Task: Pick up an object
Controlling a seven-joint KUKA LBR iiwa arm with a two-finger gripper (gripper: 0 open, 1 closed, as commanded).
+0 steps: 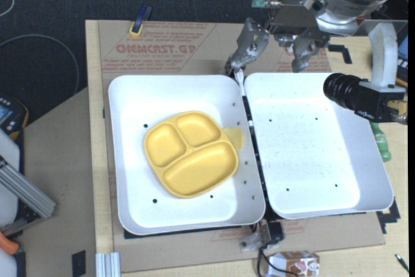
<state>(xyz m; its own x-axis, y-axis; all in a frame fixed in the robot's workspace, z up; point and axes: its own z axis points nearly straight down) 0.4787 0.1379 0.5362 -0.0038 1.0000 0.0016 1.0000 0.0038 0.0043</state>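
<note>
The gripper (pixel 272 55) hangs at twelve o'clock over the bins' far edge, fingers spread apart, holding nothing. The yellow plate (pixel 190 154) lies at its seven o'clock, well apart.

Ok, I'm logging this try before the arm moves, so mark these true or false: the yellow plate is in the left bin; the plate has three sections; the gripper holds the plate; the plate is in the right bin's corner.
1. The yellow plate lies in the left bin: true.
2. The plate has three sections: true.
3. The gripper holds the plate: false, it is above the bins' far edge, apart from the plate.
4. The plate sits in the right bin's corner: false, left bin, near the middle.
</note>
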